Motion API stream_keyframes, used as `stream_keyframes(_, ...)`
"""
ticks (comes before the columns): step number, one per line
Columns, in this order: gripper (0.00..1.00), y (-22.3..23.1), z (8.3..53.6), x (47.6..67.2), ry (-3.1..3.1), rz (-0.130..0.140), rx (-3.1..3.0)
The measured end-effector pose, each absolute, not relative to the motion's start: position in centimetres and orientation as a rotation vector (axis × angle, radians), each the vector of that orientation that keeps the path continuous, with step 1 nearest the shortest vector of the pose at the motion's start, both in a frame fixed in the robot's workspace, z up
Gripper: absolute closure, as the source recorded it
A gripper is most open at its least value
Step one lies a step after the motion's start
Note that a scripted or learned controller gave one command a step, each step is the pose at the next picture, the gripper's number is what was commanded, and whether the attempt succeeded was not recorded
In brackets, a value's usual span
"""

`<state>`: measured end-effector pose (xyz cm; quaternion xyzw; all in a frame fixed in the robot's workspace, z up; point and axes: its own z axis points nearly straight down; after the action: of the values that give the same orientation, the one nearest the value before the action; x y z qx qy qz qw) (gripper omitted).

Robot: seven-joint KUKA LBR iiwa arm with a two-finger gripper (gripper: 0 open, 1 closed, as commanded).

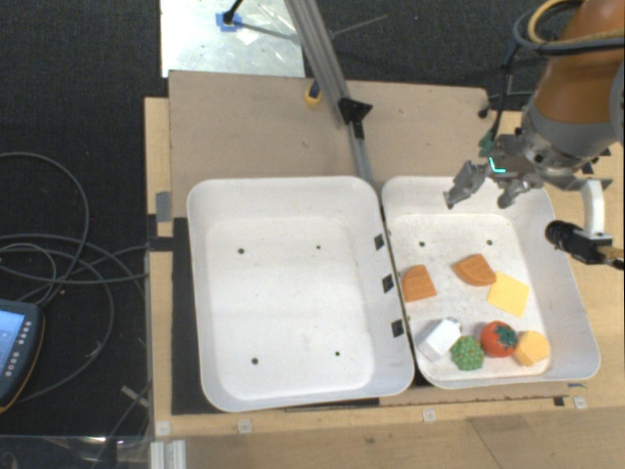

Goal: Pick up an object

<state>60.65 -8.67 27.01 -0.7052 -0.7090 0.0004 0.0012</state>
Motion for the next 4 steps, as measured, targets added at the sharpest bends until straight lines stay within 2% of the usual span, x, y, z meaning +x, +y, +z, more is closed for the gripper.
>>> stream_keyframes(1,0.00,-8.7,27.2,60.7,-2.226,-0.002,-2.218)
stream_keyframes(2,0.00,-9.7,21.7,60.6,-2.219,0.004,-2.221)
stream_keyframes(4,0.00,-8.6,12.3,60.7,-2.221,0.004,-2.217)
